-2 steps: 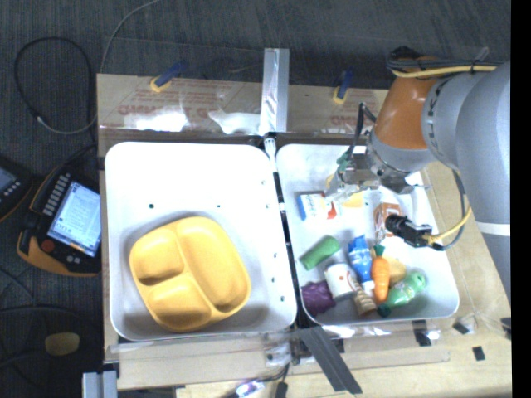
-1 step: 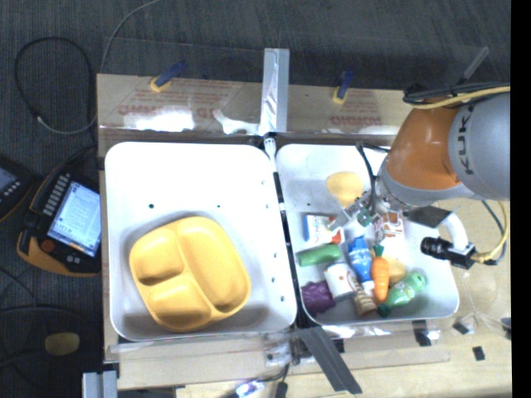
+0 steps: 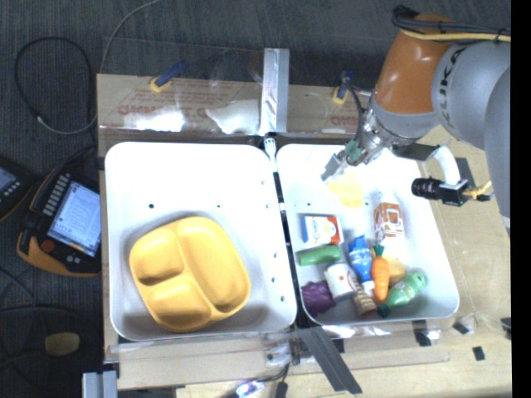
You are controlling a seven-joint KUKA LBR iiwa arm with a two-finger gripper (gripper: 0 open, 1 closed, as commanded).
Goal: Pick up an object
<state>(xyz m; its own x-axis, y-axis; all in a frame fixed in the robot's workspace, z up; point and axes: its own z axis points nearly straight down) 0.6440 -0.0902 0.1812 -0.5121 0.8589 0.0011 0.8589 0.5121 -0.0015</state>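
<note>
Yellow divided tray (image 3: 188,270) in left bin (image 3: 133,166); toy foods (image 3: 365,268) in right bin (image 3: 440,251); gripper (image 3: 344,160) above, grip state unclear.

Bench (image 3: 477,326) (two white bins (image 3: 191,160) side by side)

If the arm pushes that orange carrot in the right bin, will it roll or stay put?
The carrot looks rounded and tapered, so it would probably roll in a curve. It is wedged among other small toys in the right bin, which likely limits movement. It looks like light plastic.

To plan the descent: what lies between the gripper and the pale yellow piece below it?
Bare white bin floor lies between the gripper and the pale yellow piece, in the camera view.
</note>
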